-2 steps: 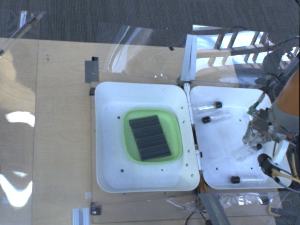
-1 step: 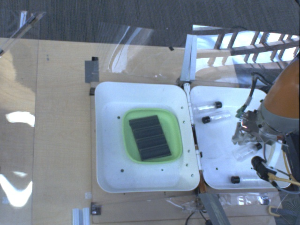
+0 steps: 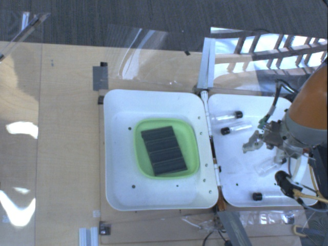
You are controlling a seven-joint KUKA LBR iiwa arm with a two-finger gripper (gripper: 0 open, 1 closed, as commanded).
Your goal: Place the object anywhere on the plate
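The robot's gripper (image 3: 254,141) hangs over the right-hand bin (image 3: 230,191), its metal fingers reaching left from the wrist; whether they are parted or closed cannot be told from this slanted view, and nothing can be made out between them. Behind it, the grey arm (image 3: 302,129) with its orange band fills the right of the scene and is cut off by the frame, hiding the bin's right side. Black cables (image 3: 287,184) loop below the wrist toward the near right corner.

Several clear plastic tubes with black caps lie on the bin's white floor. Two rest side by side at the far left: one capped tube (image 3: 229,116) nearest the far wall, and a second tube (image 3: 234,129) just near of it. A third, nearly transparent tube (image 3: 267,166) lies close under the wrist and is hard to make out against the white. A lone black cap (image 3: 257,196) sits by the bin's near wall; whether a tube is attached cannot be seen.

In the left-hand bin (image 3: 118,188) sits a light green plate (image 3: 191,146), square with rounded corners. A dark grey ridged block (image 3: 163,150) lies tilted across its middle. The two bins touch along a central seam, on a wooden bench (image 3: 56,152) under a glaring clear sheet.
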